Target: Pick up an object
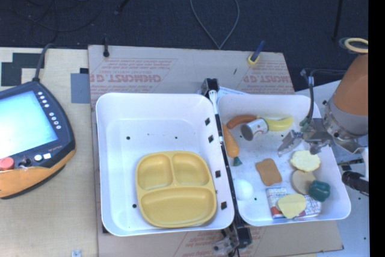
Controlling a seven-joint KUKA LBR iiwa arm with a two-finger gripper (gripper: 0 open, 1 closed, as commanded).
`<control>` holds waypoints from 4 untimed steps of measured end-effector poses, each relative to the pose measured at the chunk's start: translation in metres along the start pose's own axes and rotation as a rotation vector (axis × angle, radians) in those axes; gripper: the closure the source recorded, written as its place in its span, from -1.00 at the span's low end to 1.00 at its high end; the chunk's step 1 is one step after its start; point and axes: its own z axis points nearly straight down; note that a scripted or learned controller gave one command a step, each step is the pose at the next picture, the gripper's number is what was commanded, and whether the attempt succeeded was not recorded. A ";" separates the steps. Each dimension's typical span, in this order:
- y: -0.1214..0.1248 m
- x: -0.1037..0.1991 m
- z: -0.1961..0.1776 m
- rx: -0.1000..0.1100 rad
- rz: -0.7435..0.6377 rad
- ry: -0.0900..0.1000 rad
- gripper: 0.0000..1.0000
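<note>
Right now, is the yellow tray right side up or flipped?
Right side up. The yellow tray lies flat in the left bin with its three hollows facing up, rims raised around each.

The right bin holds the loose pieces: a carrot by the divider, a banana at the back, a brown cracker lying flat mid-bin, a pale round slice, a green pepper and a white egg near the front.

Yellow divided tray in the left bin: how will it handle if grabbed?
The yellow divided tray looks like moulded plastic, so probably stiff and light. It lies flat in the left bin, unlikely to roll; its thin rim likely suits an edge pinch, though glossy surfaces may slip.
</note>
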 end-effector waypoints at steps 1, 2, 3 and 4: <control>0.001 0.060 0.100 -0.004 0.000 -0.001 -1.00; -0.021 0.052 0.100 -0.006 0.001 -0.001 -1.00; -0.020 0.051 0.089 -0.007 0.007 0.001 1.00; -0.021 0.051 0.089 -0.007 0.008 0.001 -1.00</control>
